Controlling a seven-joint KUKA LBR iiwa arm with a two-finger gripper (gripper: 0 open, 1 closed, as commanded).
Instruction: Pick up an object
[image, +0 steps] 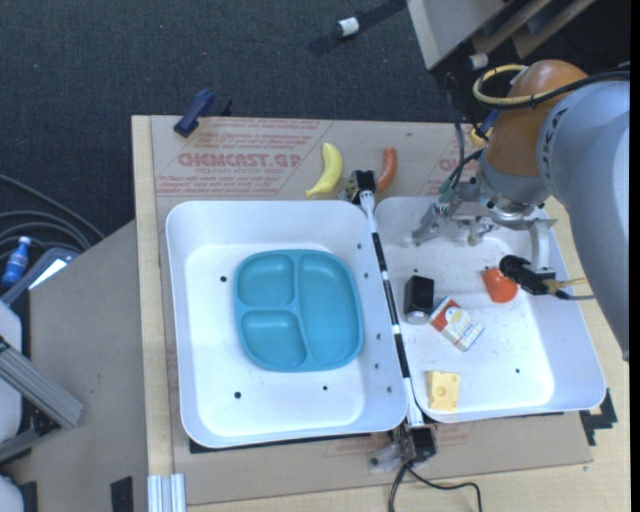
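Objects for picking lie scattered in the right-hand white bin (570, 350) as the camera sees it. A black block (418, 296) sits just beside the divider between the bins, its long axis running nearly from the far side to the near side of the view, tilted a little. Close by, apart from it, a red-and-white carton (456, 325) lies flat, its long axis slanting from the upper left to the lower right. A yellow wedge (444, 390), roughly square, rests near the bin's front rim. An orange piece (499, 285), rounded with no clear long axis, lies toward the bin's right side.

The grey arm reaches in from the right, and its end effector (447, 235) hangs over the far end of this bin, fingers spread apart with nothing between them, well clear of the carton and wedge.

A blue divided plate (298, 308) fills the middle of the left-hand bin (190, 300). On the surface (250, 160) beyond the bins lie a banana (326, 170) and an orange stick (386, 168).
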